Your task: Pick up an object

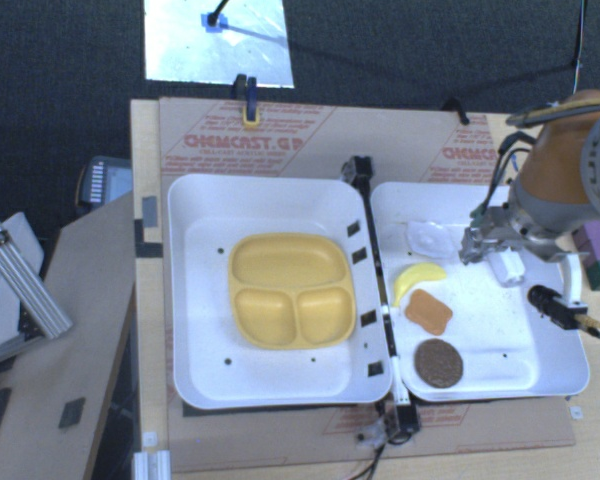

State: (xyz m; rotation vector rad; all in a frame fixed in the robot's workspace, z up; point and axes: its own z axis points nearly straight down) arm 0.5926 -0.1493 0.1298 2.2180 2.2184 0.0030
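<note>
The right bin [500, 363] holds a yellow banana-shaped piece [417, 278], an orange nugget-like piece [428, 311], a brown round patty [439, 362] and a pale clear item [427, 236] near the back. My gripper [483, 247] hangs over the back half of this bin, to the right of the pale item and up-right of the yellow piece. Nothing shows held under it. The grey and orange arm [565, 173] comes in from the right.
A yellow three-compartment tray [288, 288] lies in the left bin [205, 218]. A black divider with clips [374, 268] runs between the bins. A black fitting [552, 306] sits at the right bin's right rim.
</note>
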